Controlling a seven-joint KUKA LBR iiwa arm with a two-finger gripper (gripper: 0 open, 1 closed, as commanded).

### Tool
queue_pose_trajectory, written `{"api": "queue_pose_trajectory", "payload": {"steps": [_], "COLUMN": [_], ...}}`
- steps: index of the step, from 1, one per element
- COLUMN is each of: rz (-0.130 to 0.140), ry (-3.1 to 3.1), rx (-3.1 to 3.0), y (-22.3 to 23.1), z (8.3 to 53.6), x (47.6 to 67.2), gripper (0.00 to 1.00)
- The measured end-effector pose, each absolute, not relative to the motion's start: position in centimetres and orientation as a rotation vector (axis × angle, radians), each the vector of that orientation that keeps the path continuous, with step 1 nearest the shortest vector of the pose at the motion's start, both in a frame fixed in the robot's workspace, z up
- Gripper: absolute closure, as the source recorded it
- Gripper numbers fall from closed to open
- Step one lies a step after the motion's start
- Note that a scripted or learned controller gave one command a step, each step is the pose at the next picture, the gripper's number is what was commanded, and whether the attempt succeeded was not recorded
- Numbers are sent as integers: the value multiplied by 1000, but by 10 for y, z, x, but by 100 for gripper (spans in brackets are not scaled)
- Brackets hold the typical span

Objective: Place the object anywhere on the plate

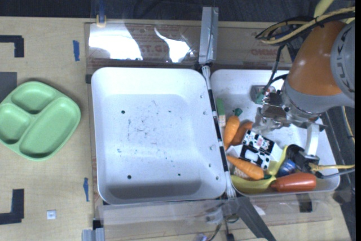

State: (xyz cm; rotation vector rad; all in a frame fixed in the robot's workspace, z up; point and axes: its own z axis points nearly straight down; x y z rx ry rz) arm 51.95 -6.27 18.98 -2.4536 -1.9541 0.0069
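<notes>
A green divided plate (37,119) lies on the wooden bench at the far left, outside both bins. My gripper (265,125) hangs low inside the right bin (237,83), under the grey and orange wrist. Right below it is a pile of toy food: an orange carrot (230,130), a second carrot (247,167), a yellow banana (255,184), a red sausage-like piece (293,182) and a black-and-white block (257,148). The gripper's tip is just above the block and beside the upper carrot; the wrist hides what it touches.
The left bin (152,132) is a white tray with scuff marks, lying between the plate and the right bin. A metal divider post (207,36) stands at the back between the bins. Cables (282,31) trail near the arm at the upper right.
</notes>
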Motion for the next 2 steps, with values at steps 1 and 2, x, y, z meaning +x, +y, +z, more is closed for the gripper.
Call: {"api": "queue_pose_trajectory", "payload": {"steps": [1,2], "rz": [10,9], "ry": [-1447,-922], "rx": [-2782,-3003], "y": [-7,36], "z": [182,182], "x": [479,479], "gripper": [100,100]}}
